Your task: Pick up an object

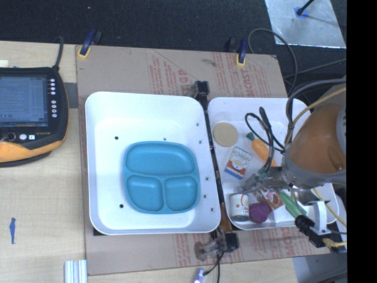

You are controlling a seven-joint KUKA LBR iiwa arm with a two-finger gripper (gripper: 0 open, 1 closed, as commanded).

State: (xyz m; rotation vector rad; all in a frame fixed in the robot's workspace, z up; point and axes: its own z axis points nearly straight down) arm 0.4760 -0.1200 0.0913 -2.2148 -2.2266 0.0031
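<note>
The gripper (259,183), its state hard to tell, sits above the purple toy (258,212); crowded neighbours could block it.

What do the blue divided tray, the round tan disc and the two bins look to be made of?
Blue divided tray: likely moulded plastic; uniform colour, soft sheen, rounded compartments. Round tan disc: possibly wood or cork; matte, flat, pale brown, too small to settle. Left bin and right bin: apparently smooth white plastic with rounded corners.
</note>
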